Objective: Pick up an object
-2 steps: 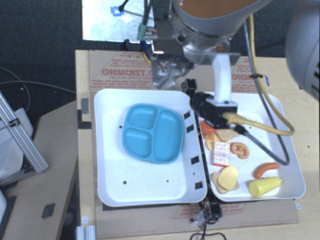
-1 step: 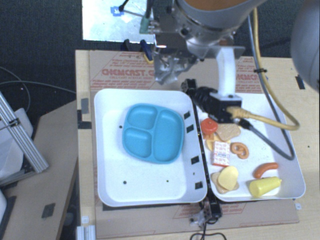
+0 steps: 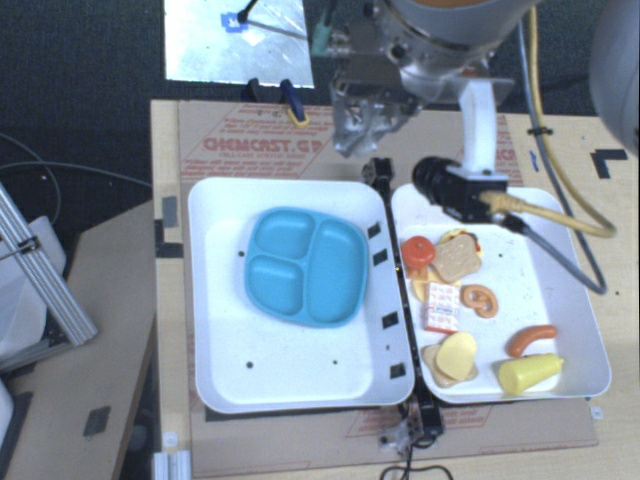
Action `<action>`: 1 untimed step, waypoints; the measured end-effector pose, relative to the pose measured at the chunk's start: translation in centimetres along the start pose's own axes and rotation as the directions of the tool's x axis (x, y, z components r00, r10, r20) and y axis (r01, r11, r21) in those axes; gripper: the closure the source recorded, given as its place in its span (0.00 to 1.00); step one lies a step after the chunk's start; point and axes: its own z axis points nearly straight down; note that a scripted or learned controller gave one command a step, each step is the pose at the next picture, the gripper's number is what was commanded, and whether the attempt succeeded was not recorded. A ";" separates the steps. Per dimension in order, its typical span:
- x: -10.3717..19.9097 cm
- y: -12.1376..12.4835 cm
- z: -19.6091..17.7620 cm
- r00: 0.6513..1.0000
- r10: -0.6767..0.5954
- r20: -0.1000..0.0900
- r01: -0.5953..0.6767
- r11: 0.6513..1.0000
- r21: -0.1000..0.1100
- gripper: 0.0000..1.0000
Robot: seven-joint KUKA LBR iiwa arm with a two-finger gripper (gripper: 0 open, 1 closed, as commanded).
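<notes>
Gripper (image 3: 362, 133) seemingly above tomato (image 3: 418, 251).

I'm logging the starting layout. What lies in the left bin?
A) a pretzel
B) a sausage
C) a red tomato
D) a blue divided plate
D: the blue divided plate lies alone in the left bin, while the tomato, sausage and pretzel are in the right bin.
</notes>
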 end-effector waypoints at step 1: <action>3.0 -2.1 -0.1 1.000 -0.008 -0.001 0.008 1.000 0.000 1.00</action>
